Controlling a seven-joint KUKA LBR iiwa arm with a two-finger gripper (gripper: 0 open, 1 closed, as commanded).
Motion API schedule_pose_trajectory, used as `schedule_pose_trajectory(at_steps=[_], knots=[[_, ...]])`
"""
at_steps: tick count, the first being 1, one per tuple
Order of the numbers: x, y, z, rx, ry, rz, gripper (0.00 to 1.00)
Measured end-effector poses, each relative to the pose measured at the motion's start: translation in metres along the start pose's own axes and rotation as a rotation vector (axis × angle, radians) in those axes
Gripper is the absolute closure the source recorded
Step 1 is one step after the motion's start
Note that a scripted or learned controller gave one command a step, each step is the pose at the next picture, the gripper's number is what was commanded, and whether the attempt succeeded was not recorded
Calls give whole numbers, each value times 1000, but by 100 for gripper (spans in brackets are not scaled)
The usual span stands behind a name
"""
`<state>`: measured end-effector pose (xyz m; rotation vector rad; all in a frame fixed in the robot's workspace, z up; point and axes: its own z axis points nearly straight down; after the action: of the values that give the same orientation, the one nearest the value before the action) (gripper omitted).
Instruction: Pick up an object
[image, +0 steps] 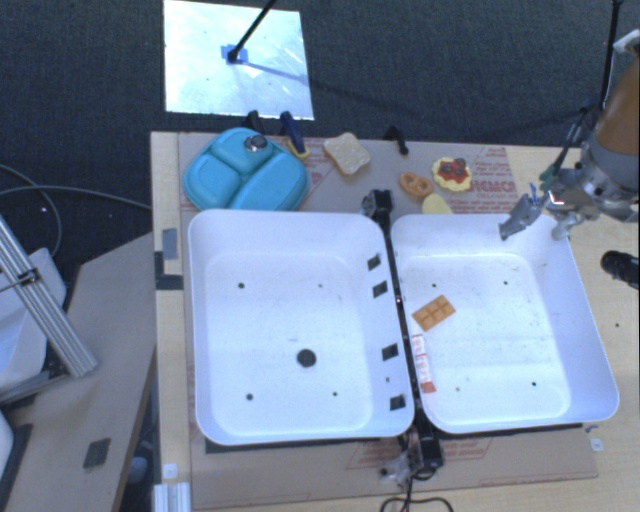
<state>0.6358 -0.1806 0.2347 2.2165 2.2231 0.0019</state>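
Both white bins (290, 260) appear smooth, glossy plastic. Surface (100, 300): matt, wood-like board. Blue tray (245, 172) at 11 o'clock: smooth plastic. End effector (535, 215): bare metal.

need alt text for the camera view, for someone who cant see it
A grey robot arm's pincer hovers over the far right corner of the right white bin, which holds an orange waffle-like piece. The left white bin holds a small dark disc; a blue tray and toy foods sit behind the bins.
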Motion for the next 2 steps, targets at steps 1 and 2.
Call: schedule_pose_trajectory(at_steps=[1,2], knots=[[-18,31,148,7,1,-2,0],[-18,34,126,-5,-2,-5,100]])
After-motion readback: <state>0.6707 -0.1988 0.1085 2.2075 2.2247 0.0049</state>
